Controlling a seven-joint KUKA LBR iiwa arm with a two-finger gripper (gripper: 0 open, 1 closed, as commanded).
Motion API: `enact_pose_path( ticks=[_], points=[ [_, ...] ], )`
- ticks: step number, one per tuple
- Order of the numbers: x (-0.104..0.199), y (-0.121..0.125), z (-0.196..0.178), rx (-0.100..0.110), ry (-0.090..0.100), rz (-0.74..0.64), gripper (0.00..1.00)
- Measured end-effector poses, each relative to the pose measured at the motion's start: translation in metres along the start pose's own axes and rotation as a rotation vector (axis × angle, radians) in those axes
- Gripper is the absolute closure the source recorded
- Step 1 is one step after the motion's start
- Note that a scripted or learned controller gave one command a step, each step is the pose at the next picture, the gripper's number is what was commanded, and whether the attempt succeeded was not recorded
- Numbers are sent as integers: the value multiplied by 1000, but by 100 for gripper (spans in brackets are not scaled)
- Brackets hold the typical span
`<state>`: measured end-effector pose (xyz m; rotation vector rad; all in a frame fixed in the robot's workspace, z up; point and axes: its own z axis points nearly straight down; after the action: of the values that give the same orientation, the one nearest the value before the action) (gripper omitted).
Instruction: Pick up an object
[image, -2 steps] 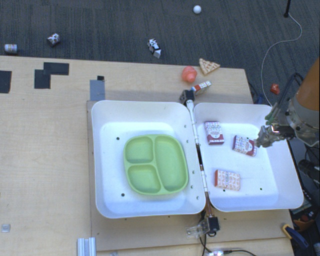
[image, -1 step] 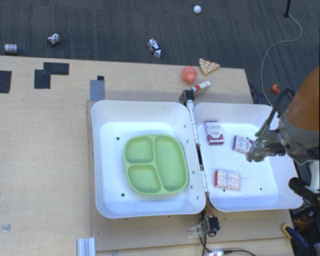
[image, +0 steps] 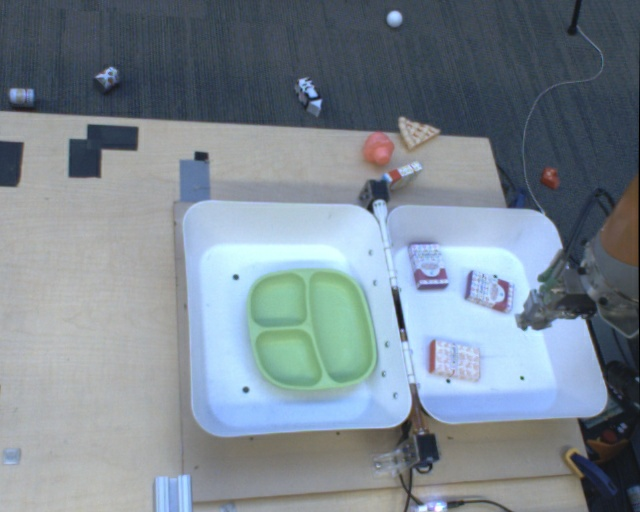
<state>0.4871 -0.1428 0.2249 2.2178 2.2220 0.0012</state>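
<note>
My gripper (image: 532, 318) hovers at the right bin's (image: 575, 390) right edge; whether it is apart or together, I cannot tell. Three small red packets (image: 488, 291) lie mid-frame, none picked up.

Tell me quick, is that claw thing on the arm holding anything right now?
Two-finger metal gripper: over the right white bin, beside the small red-and-white packet but not holding it; whether it is open or shut cannot be told.
</note>
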Motion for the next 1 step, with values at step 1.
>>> enact_pose_path(
  ticks=[1],
  points=[
    [-6,78,-10,-2,1,-3,100]
  ],
)
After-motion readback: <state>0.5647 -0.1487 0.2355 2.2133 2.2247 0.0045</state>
